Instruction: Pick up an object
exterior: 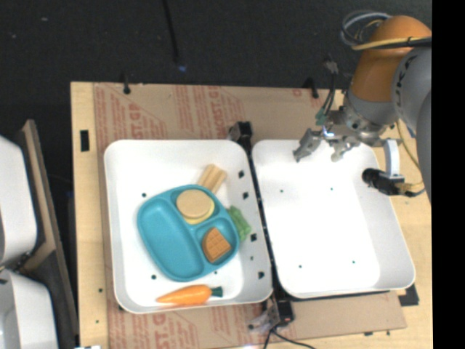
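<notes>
My gripper (320, 150) hangs over the far edge of the right bin (327, 267), its two fingers spread apart with nothing between them. In the left bin (120, 195) lies a blue divided tray (174, 235) holding a round tan biscuit (196, 203) and a brown bread piece (216, 244). A pale wooden block (212, 177) rests at the tray's far edge. A green piece (240, 224) sits at the tray's right side. An orange carrot (190, 294) lies near the bin's front wall.
The two bins meet at a black-clipped seam (254, 209) in the middle. Cardboard (182, 111) covers the bench beyond the bins. White boxes (14, 224) stand off the bench at the left.
</notes>
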`<state>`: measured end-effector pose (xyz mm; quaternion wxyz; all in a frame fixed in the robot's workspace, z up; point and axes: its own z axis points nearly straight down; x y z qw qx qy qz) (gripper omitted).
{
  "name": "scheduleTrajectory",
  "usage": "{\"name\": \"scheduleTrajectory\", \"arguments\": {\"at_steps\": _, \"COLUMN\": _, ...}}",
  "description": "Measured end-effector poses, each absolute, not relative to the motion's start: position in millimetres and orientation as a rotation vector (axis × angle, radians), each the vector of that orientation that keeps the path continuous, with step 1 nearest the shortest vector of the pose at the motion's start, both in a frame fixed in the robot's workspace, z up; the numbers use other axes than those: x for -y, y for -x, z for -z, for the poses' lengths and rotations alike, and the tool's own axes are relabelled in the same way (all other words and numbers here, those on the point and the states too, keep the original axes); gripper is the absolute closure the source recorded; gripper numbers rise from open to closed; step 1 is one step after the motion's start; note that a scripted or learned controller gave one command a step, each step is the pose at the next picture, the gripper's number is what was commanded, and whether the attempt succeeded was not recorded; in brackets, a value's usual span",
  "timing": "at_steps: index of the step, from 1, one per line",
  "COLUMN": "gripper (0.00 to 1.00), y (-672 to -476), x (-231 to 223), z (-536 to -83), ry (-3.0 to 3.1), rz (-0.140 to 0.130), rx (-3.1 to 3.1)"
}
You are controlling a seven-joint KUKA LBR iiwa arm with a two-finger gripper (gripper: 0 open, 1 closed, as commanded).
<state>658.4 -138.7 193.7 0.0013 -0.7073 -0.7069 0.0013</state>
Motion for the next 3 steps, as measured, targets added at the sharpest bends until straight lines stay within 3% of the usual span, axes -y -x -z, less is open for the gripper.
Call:
{"name": "scheduleTrajectory", "arguments": {"at_steps": 2, "gripper": 0.00, "y": -649.3, "x": 133.7, "z": -98.8, "ry": 2.221, "rz": -0.003, "rx": 2.219}}
{"name": "scheduleTrajectory", "arguments": {"at_steps": 3, "gripper": 1.00, "y": -650.8, "x": 134.5, "z": -112.0, "ry": 2.226, "rz": 0.003, "rx": 2.220}}
